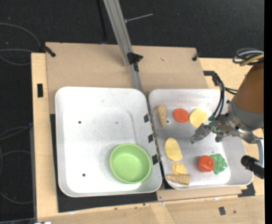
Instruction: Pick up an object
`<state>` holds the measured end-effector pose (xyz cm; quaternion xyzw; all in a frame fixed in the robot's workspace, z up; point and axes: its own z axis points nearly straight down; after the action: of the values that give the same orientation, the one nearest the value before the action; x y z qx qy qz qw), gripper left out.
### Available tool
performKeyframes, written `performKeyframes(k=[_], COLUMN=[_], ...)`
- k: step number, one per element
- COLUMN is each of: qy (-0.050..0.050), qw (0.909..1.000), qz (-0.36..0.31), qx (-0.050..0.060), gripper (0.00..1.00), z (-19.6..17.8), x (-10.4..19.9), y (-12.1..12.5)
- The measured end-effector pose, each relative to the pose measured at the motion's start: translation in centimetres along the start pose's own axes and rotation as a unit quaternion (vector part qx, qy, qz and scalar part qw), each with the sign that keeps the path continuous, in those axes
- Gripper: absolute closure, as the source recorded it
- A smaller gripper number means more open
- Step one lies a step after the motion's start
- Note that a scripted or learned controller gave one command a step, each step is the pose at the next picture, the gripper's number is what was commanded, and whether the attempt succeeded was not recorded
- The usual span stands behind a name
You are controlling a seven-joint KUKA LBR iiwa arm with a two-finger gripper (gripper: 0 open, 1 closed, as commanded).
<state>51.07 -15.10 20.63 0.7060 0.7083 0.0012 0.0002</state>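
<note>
Objects for picking all lay in the right bin (pixel 187 97): a yellow piece (pixel 198 117) and an orange-red round piece (pixel 181 115) at the far side, a ridged beige cone (pixel 161 115) by the left wall, a flat yellow oval (pixel 173 149) mid-bin, a tomato with green leaves (pixel 211 163) near right, and small wafer-like pieces (pixel 179 173) at the near edge. The gripper (pixel 200 133) hung over the bin's middle, just beside the yellow piece and right of the oval; whether it was open or closed I could not tell, and nothing showed in its grasp. The step looked like the approach, with no pick yet made. Next it would need to settle over one item and descend squarely. The left bin (pixel 80 106) held a green bowl (pixel 130 163).
</note>
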Motion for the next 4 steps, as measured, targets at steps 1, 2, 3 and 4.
performKeyframes(k=[1, 2, 3, 4], qy=[0.0, -0.002, -0.001, -0.001], qw=[1.0, 1.0, 1.0, 1.0], qz=[0.001, 0.003, 0.003, 0.005], qx=[0.0, 0.003, 0.003, -0.001], gripper=[0.0, 0.0, 0.0, 1.0], z=[0.0, 5.1, 10.4, 9.0], x=[0.0, -1.1, -1.3, -1.2], y=[0.0, 0.4, 0.2, 0.5])
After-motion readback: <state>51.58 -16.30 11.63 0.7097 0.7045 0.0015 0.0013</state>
